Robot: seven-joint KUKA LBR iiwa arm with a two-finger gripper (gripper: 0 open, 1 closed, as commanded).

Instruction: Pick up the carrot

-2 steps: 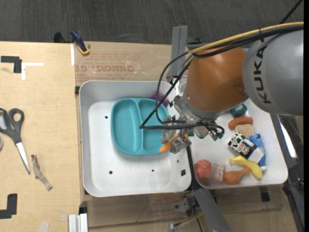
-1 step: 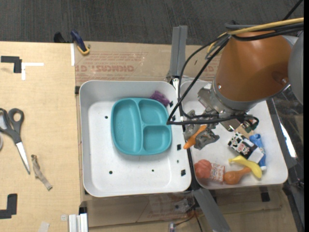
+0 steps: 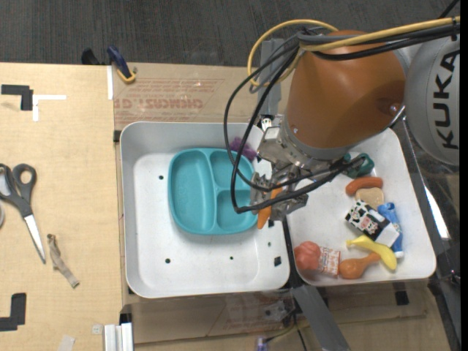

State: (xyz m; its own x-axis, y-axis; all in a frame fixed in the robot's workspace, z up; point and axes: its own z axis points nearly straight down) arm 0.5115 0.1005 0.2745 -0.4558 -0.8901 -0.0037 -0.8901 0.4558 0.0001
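From my seat at the remote console, I see the arm (image 3: 344, 86) reaching in from three o'clock, its orange band bulking over the seam between the two white bins. Below it the gripper (image 3: 272, 202) sits at the right edge of the left bin (image 3: 146, 269), and a thin orange thing, the carrot (image 3: 265, 212), runs between its fingers; I read that as the fingers pinching the carrot, though cables and the wrist crowd the spot and the view is poor there. The carrot hangs tilted, its lower end pointing toward seven o'clock, just beside the right rim of the teal divided tray (image 3: 197, 192). The tray lies in the left bin, toward its twelve o'clock side, with bare white floor at six o'clock of it. A small purple item (image 3: 245, 151) peeks out at the tray's one o'clock corner, partly under the black cables (image 3: 238, 123).

In the right bin (image 3: 409, 269) I count several toys clustered toward four o'clock of the gripper: a sausage-shaped orange piece (image 3: 363, 186), a black-and-white patterned carton (image 3: 365, 220), a blue item (image 3: 387, 216) touching it, a banana (image 3: 374, 251), and a chicken drumstick (image 3: 351, 268) beside a reddish piece (image 3: 308, 254). A dark green item (image 3: 360, 165) sits near the wrist.

Out on the bench at nine o'clock lie scissors (image 3: 23, 196), well apart from both bins.
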